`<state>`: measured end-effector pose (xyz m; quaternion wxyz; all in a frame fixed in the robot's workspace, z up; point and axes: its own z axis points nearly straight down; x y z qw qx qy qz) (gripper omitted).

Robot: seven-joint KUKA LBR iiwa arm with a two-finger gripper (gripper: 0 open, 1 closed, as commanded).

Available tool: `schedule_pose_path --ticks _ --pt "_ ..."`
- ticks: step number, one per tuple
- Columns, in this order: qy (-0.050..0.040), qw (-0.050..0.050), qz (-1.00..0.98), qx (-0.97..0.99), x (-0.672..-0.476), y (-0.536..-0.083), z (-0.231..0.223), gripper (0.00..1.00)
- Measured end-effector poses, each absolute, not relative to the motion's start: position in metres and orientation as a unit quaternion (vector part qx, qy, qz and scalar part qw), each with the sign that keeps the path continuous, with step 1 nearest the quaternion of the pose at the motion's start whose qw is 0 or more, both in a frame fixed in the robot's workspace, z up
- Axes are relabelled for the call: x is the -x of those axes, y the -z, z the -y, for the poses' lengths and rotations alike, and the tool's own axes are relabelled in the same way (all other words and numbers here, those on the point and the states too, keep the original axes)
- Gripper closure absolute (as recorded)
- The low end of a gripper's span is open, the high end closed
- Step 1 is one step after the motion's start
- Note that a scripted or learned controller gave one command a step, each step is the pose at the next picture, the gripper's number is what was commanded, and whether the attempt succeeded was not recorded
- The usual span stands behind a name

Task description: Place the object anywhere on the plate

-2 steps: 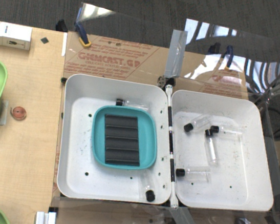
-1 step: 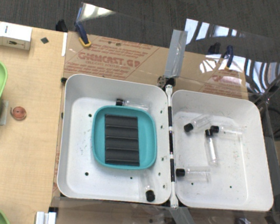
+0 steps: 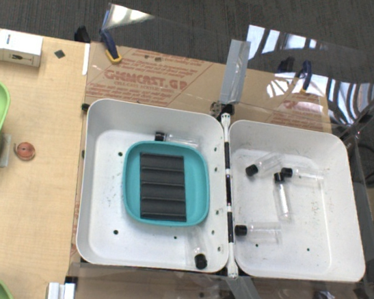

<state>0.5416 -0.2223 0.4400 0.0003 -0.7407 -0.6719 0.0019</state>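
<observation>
Spanning the scene, the light wooden table [image 3: 24, 226] carries two shallow white plastic bins side by side. The left white bin [image 3: 92, 187] holds the teal square plate with rounded corners [image 3: 201, 182], and the right white bin [image 3: 342, 222] lies just right of the plate. A dark grey ribbed rectangular block [image 3: 162, 187] rests on the plate. Three clear plastic tubes with black caps lie right of the plate in the right bin: one farthest back [image 3: 267, 167], one in the middle [image 3: 282, 197], one nearest [image 3: 258, 230]. A fourth clear tube [image 3: 174, 139] lies just behind the plate, off it. A small black cap [image 3: 200, 260] sits near the plate's front right corner. Whether the pincer is apart or together cannot be told.
</observation>
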Motion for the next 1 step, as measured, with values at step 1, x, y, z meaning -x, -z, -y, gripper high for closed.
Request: schedule_pose_path --ticks 1 --pt "-0.0019 0.0 0.672 0.741 -0.5416 -0.44 0.2223 0.0"
